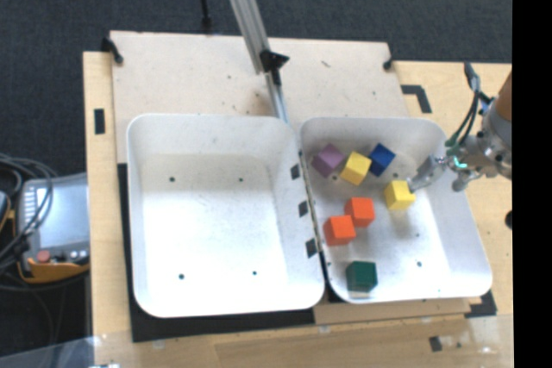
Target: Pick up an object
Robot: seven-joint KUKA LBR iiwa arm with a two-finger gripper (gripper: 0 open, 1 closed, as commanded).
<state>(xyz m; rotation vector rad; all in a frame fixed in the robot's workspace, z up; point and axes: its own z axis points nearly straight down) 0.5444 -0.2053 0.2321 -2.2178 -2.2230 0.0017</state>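
Several small cubes lie in the right bin (457, 246): a purple one (328, 159), a yellow one (354, 168), a blue one (381, 159), a second yellow one (398, 195), two orange ones (360, 210) (340, 228) and a green one (361, 276) near the front rim. My gripper (440, 177) hangs over the bin's right side, just right of and above the second yellow cube. It is open, with nothing between its fingers (422, 174).
The left bin (207, 211) sits beside the right one, sharing a middle wall. A slanted metal rail (246, 9) runs from the back down to the bins' junction. A grey box with cables (47, 224) stands at the far left.
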